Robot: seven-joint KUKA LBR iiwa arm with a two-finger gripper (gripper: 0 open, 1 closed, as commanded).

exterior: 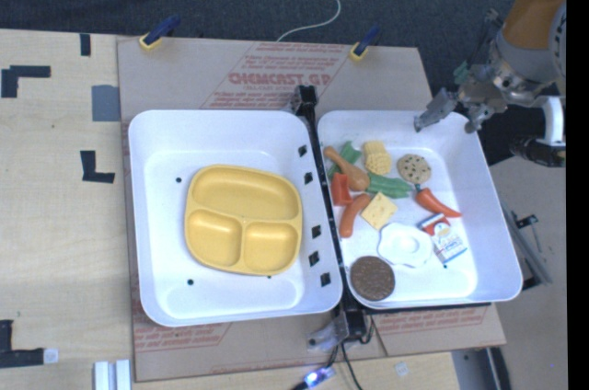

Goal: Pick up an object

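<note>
Surface: wooden bench [55, 223] with black markings, backed by dark blue carpet; a cardboard sheet [267, 75] with red print lies on the bench, held by two blue-and-yellow clamps at its far edge. A white cable loops across the carpet above it.

Left bin [152, 195]: shallow, white. Contents: one yellow divided tray [244, 218], three compartments, lying flat near the bin's middle.

Right bin [488, 223]: shallow, white, touching the left bin along a black hinged seam. Contents, a cluster of toy food in its left and central part:
- corn cob [375, 156], yellow, near the far side;
- chocolate-chip cookie [414, 167], just right of the corn;
- green bean pod [386, 187], beside an orange carrot [345, 167];
- sausage [352, 213], reddish, tilted;
- cheese wedge [378, 211], touching the sausage;
- red chili pepper [436, 202];
- fried egg [405, 246];
- small printed carton [448, 244], right of the egg;
- brown burger patty [373, 277], at the near edge.

Arm: grey with orange band, entering from the right. Gripper [449, 114]: over the right bin's far right corner, fingers spread apart, nothing between them, well apart from the food cluster.
</note>
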